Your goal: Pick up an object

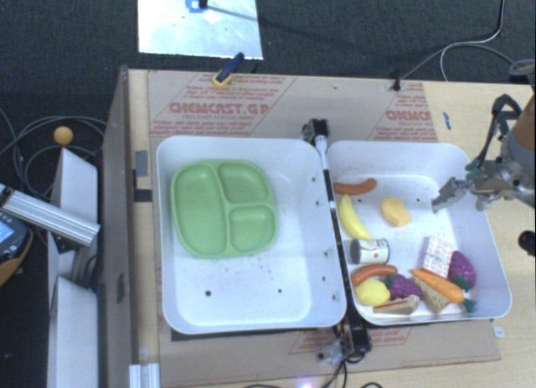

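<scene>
- The gripper (459, 191) hangs over the right bin (435, 160), near the bin's right side, at the end of the grey arm (511, 160).
- One finger (444, 194) sticks out to the left and points at the toys. I cannot tell how far open the fingers are, and I see nothing held between them.
- A small yellow lemon (395, 211) lies just left of the fingers and a bit lower. It is near them but not touching.
- A hot dog (355, 186) lies farther left, close to the wall between the two bins.
- A banana (353, 218) sits below the hot dog, left of the lemon.
- A small white can (369, 251) lies on its side below the banana.
- A pink and white block (436, 255) sits below the fingers, well apart from them.
- A carrot (438, 284) and a purple fruit (461, 268) lie near the block, at the bin's lower right.
- More toys are bunched at the lower edge: another hot dog (373, 273), a yellow fruit (373, 292) and purple grapes (404, 287).
- A green plate (224, 208) with three parts sits in the left bin (251, 294), far left of the fingers.
</scene>
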Controlling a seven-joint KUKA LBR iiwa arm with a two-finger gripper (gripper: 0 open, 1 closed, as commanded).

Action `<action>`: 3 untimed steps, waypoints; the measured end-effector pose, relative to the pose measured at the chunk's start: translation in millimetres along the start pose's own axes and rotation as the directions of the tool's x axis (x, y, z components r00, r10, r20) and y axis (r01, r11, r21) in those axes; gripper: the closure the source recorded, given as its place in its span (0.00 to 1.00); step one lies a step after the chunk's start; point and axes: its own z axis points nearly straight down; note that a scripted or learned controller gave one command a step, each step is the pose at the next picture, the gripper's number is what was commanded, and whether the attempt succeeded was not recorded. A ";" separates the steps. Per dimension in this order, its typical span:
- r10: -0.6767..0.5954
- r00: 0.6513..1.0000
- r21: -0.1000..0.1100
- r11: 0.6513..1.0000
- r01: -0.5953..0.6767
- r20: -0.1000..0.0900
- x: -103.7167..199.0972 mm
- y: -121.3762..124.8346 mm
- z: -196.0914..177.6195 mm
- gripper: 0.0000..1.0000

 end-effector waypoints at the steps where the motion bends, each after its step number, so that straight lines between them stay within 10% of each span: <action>1: -0.001 1.000 0.002 1.000 0.001 -0.001 55.1 10.6 57.6 0.00; 2: -0.001 1.000 0.000 1.000 0.001 -0.001 73.4 29.5 119.3 0.00; 3: -0.003 1.000 -0.001 1.000 0.003 0.000 73.1 30.2 108.7 1.00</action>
